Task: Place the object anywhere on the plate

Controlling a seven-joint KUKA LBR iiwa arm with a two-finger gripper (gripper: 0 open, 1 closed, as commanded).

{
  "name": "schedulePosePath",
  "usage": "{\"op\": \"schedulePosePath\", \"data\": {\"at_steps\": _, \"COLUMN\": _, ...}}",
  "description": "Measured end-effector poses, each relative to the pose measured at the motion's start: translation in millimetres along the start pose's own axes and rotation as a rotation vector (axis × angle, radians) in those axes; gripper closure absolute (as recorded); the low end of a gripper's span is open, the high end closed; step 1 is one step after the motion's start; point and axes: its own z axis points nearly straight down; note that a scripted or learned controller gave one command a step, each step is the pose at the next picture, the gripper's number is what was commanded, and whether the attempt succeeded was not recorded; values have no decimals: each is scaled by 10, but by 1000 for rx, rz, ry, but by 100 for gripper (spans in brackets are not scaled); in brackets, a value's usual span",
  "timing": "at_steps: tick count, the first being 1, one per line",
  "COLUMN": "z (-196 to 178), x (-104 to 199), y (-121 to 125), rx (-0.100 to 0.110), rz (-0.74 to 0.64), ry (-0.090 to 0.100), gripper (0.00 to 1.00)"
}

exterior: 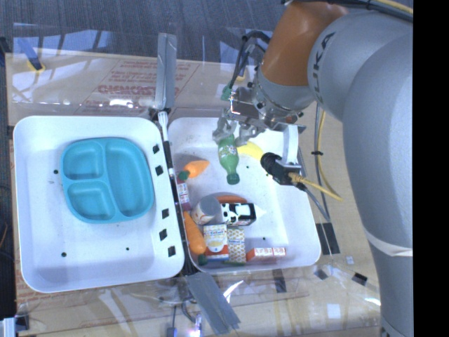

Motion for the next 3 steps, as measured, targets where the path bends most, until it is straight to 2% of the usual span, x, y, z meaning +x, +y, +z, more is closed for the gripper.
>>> {"op": "schedulePosePath", "data": {"at_steps": 1, "z": 418, "x": 774, "y": 45, "rx": 3, "rz": -154, "ry": -1, "gripper": 100}}
{"op": "schedulePosePath", "data": {"at_steps": 2, "z": 521, "x": 667, "y": 387, "rx": -2, "rz": -266, "ry": -1, "gripper": 100}}
{"op": "schedulePosePath", "data": {"at_steps": 3, "z": 520, "x": 667, "y": 388, "rx": -2, "rz": -266, "ry": -1, "gripper": 0}}
